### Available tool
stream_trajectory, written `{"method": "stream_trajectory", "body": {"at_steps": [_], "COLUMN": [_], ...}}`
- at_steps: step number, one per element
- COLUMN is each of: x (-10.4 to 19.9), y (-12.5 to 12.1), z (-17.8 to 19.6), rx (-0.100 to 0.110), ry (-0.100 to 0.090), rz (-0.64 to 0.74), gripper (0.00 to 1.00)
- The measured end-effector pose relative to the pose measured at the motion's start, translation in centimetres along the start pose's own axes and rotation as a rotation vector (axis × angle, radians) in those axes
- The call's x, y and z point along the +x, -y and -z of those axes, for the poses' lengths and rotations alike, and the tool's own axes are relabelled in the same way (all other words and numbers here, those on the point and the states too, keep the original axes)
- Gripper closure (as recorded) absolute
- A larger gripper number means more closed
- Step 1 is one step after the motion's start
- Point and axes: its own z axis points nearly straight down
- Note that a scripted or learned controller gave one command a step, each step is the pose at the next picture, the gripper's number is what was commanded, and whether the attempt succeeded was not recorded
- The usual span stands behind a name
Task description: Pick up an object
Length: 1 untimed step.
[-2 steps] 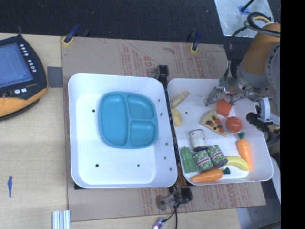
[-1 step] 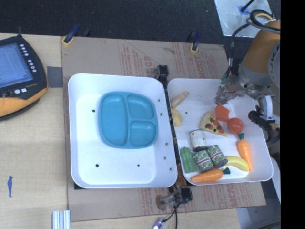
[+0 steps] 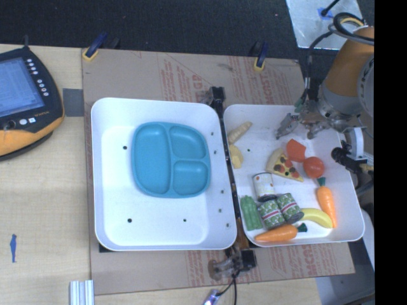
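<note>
- Orange carrot [image 3: 276, 235] lies at the near edge of the right bin [image 3: 351, 234], just beside a striped packet [image 3: 280, 210] and a green piece [image 3: 250, 213]; a banana [image 3: 316, 217] touches the packet on its right side.
- White can [image 3: 263, 185] stands a little farther in, and a second carrot [image 3: 326, 203] lies near the bin's right wall.
- Farther again, a pizza slice [image 3: 285, 165] lies in the middle, with a tomato [image 3: 313, 166] and a red piece [image 3: 295, 149] just beside it. Two pale pieces [image 3: 238, 142] lie close to the bin's left wall.
- All these toys rest on the bin floor, so nothing is lifted yet.
- Left bin [image 3: 108, 170] bears a blue plate [image 3: 170, 159] with three compartments, which I judge is not the target now.
- Gripper [image 3: 301, 127] hangs at the far end of the right bin, its fingers spread apart and with nothing between them. It is near the red piece but apart from it.
- My judgement: the task is at its beginning part. The arm is placed over the bin, but the choice of a toy, the descent, the closing and the lift are all left to do.
- Toys lie crowded at the near side, so a grasp there may catch two of them.
</note>
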Motion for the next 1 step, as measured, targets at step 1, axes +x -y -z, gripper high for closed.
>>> {"method": "stream_trajectory", "body": {"at_steps": [1], "x": [0.78], "y": [0.10], "z": [-1.06], "rx": [0.004], "ry": [-0.002], "rz": [-0.005], "gripper": [0.00]}}
